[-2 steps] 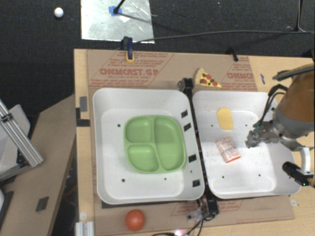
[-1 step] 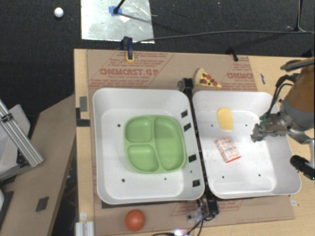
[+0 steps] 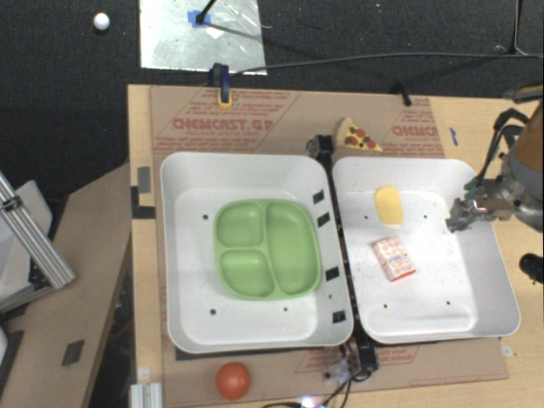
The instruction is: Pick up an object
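Observation:
A yellow oblong object [image 3: 389, 205] lies in the upper part of the right bin [image 3: 484, 313]. Below it rests a small red-and-white patterned packet [image 3: 393, 257]. My gripper [image 3: 460, 216] hangs at the right bin's right side, well to the right of both items and touching neither. Nothing shows between its fingers.
The left bin [image 3: 183, 313] holds a green divided plate [image 3: 267, 248]. A toy pizza slice [image 3: 358, 136] lies on the board behind the bins. A red ball [image 3: 232, 381] sits in front of the left bin. A blue-and-yellow clamp [image 3: 222, 84] stands at the back.

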{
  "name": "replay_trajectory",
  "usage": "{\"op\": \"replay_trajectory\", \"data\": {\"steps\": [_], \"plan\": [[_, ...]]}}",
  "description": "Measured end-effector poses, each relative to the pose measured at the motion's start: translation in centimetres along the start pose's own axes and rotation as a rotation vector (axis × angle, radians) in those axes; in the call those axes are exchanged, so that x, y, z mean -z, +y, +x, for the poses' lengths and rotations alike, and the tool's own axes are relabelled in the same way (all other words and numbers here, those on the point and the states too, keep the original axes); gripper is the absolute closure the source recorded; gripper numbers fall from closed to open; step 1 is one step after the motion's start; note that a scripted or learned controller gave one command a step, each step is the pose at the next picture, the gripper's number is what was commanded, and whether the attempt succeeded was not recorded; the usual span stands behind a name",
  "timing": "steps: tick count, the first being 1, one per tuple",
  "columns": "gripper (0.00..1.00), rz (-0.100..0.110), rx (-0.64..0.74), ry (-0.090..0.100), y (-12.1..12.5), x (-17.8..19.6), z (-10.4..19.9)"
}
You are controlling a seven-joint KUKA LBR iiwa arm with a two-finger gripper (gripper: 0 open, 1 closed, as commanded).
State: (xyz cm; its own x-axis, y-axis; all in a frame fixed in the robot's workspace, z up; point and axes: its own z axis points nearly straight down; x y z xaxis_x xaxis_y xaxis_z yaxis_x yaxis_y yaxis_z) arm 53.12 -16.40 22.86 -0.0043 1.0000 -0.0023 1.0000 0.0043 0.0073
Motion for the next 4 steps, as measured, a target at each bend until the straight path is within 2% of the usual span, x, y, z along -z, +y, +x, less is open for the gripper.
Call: {"op": "replay_trajectory", "data": {"steps": [1,3,4], "plan": [[1.00,0.003,0.006,0.004,1.7,-0.1,5.8],[1.00,0.004,0.005,0.004,6.1,-1.9,15.0],[1.00,0.003,0.006,0.005,9.3,-0.7,20.2]]}}
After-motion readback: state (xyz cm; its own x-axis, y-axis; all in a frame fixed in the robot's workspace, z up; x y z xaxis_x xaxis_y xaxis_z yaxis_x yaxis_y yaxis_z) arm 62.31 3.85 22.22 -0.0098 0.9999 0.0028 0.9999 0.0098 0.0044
